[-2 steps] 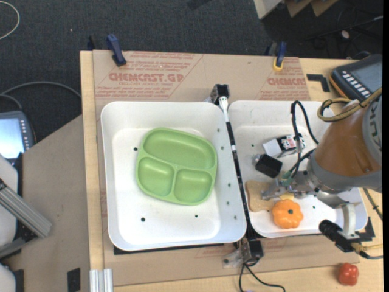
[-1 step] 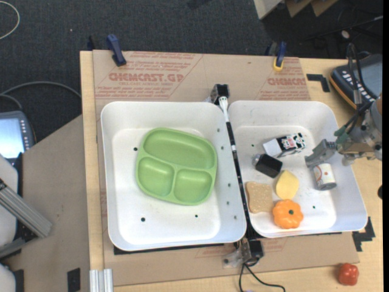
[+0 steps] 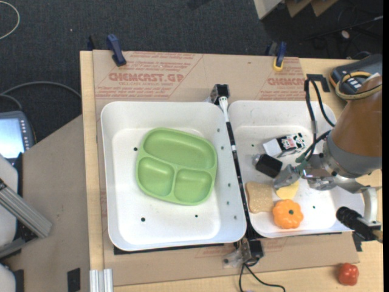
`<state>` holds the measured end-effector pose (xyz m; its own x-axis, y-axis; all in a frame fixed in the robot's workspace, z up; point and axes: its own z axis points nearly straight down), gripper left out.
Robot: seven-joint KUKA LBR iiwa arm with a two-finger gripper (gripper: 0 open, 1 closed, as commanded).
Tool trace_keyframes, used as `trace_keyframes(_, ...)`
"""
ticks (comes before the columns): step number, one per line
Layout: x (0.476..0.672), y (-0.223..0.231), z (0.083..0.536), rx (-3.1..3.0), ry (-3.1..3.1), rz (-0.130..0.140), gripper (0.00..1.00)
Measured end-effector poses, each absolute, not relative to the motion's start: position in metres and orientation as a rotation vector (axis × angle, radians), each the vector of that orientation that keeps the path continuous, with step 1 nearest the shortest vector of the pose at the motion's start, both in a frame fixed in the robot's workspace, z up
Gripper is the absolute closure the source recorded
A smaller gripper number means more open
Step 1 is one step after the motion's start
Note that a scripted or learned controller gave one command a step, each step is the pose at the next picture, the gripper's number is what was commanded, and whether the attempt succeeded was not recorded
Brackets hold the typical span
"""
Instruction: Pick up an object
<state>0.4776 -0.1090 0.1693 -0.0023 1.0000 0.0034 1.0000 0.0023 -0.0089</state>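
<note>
The right bin [image 3: 261, 115] holds several small objects. A white and black packet [image 3: 284, 143] lies near its middle, with a black block [image 3: 268, 165] just below it. Along the front sit a tan slice of toast [image 3: 258, 198], a yellow piece [image 3: 289, 191] and an orange pumpkin [image 3: 287, 215]. My gripper [image 3: 289, 176] hangs low over the yellow piece, just right of the black block. The wrist hides part of the yellow piece. Nothing is visibly lifted.
A green divided plate [image 3: 176, 165] lies in the left bin [image 3: 121, 218]. The ridge between the bins [image 3: 232, 157] runs just left of the toast. A small red object [image 3: 347, 274] rests on the bench at the front right. Blue clamps [image 3: 116, 49] grip the board's far edge.
</note>
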Motion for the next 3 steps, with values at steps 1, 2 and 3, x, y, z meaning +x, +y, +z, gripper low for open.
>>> trace_keyframes(1,0.482,-0.088,0.283,-2.224,-2.234,-0.014,0.0)
trace_keyframes(2,0.48,-0.089,0.288,-2.223,-2.226,-0.003,1.0)
trace_keyframes(3,0.48,-0.012,0.354,-2.214,-2.236,-0.012,1.0)
